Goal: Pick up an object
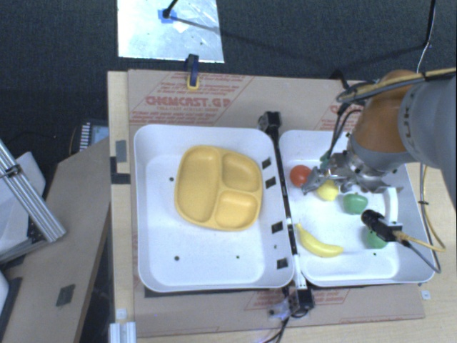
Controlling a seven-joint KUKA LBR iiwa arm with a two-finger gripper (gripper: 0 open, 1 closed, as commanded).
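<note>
Banana: lies by the right bin's near-left corner, untouched.
Green pieces: mid-bin, toward its right edge.
Lemon: just under the gripper, probably the target.
Fingers: state unclear; cannot tell.
Tomato: beside the bin's left edge.
Yellow plate: centred in the left bin.
</note>
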